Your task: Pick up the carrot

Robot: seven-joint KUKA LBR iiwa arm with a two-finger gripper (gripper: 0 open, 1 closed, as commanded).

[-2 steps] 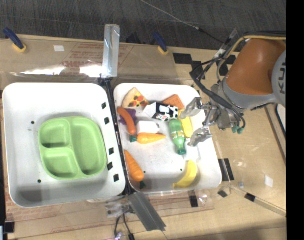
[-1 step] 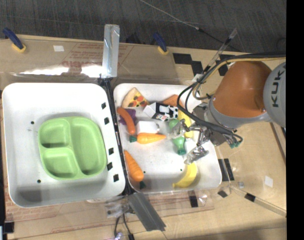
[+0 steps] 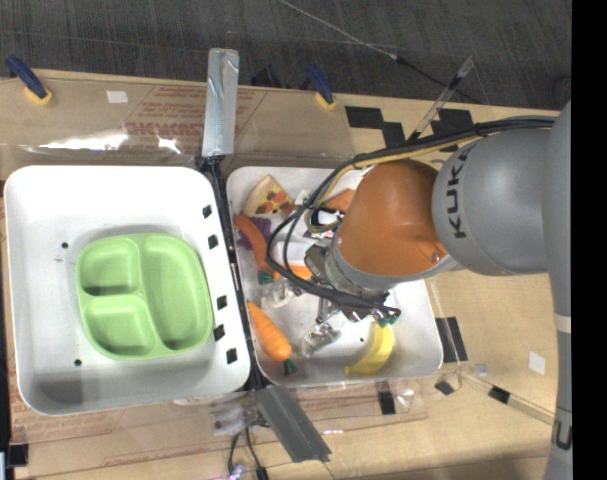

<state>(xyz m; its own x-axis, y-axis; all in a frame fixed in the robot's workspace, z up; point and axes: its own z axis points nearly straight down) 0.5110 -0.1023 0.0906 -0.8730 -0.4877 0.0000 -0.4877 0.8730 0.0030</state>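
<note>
Carrot [image 3: 269,333] lies at the lower left of the right bin [image 3: 423,363], close against the wall shared with the left bin [image 3: 23,268], and nothing grips it. The left bin holds a green divided plate [image 3: 143,293]. Further right, the arm [image 3: 483,208] covers much of the right bin, hiding part of a pizza slice [image 3: 268,198] and other small items. The jaws [image 3: 328,330] hang near a banana [image 3: 376,351]; whether they are parted or closed cannot be told.
</note>
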